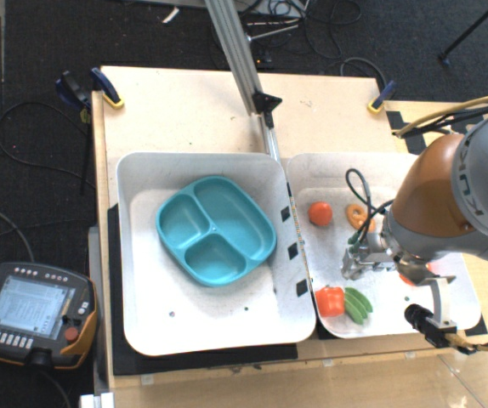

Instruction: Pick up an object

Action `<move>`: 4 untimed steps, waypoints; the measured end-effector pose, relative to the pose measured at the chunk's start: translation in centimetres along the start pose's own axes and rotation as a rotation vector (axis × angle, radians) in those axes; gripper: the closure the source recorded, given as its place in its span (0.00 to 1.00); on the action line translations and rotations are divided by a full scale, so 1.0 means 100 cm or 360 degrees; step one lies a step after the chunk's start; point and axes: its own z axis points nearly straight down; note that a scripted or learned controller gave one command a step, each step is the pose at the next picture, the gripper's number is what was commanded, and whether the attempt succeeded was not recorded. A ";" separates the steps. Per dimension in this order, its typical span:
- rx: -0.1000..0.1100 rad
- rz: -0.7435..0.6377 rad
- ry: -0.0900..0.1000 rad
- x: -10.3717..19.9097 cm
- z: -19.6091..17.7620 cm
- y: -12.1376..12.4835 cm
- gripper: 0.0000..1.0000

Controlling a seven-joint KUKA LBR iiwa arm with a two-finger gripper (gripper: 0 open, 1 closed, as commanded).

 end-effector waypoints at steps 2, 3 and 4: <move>0.0008 0.0004 0.0001 -0.002 0.030 -0.003 0.00; 0.0004 0.0001 0.0000 -0.002 0.019 -0.002 1.00; 0.0004 -0.0001 0.0000 -0.002 0.010 -0.001 1.00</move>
